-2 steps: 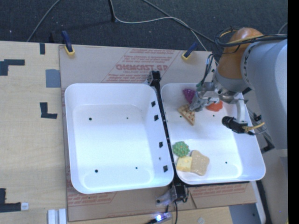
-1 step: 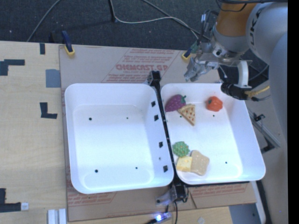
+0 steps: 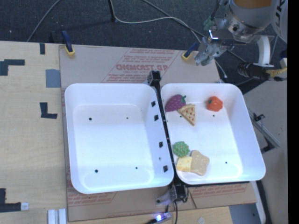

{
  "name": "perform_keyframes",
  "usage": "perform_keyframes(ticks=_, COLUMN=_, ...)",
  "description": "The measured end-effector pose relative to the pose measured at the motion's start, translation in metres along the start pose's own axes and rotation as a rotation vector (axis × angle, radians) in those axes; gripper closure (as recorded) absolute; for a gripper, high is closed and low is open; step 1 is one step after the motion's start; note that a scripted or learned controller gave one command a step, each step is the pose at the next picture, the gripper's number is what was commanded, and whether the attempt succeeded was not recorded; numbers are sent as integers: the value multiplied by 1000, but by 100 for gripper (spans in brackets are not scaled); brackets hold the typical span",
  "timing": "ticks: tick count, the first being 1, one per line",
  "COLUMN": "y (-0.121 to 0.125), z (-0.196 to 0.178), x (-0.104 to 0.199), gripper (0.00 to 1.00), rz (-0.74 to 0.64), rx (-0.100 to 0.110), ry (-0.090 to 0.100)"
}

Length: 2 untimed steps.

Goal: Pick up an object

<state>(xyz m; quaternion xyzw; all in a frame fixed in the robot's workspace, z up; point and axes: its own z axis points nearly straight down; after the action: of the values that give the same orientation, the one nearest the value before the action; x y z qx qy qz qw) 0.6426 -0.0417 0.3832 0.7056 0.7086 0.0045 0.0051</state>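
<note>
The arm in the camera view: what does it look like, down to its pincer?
The arm enters at the top right: a rounded grey casing with an orange band above the wrist and part of a dark printed marking on its right side. Below the band sits a metallic silver wrist section with thin cables alongside. The pincer is small, grey and metallic, tapering to a narrow tip.

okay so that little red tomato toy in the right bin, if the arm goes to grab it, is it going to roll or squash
The small round red tomato toy will probably roll if nudged: it looks rounded and sits alone on the smooth floor of the right white bin. It looks like moulded play food, so likely light and stiff rather than squashy, and perhaps slippery.
</note>
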Motion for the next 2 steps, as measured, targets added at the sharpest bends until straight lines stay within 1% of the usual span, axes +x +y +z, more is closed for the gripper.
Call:
perform_keyframes(ticks=1, y=-15, z=-50, x=-1, gripper=100, rz=2, rx=8, ry=0)
perform_keyframes(ticks=2, y=-52, z=-103, x=5, gripper=100, rz=2, rx=8, ry=1)
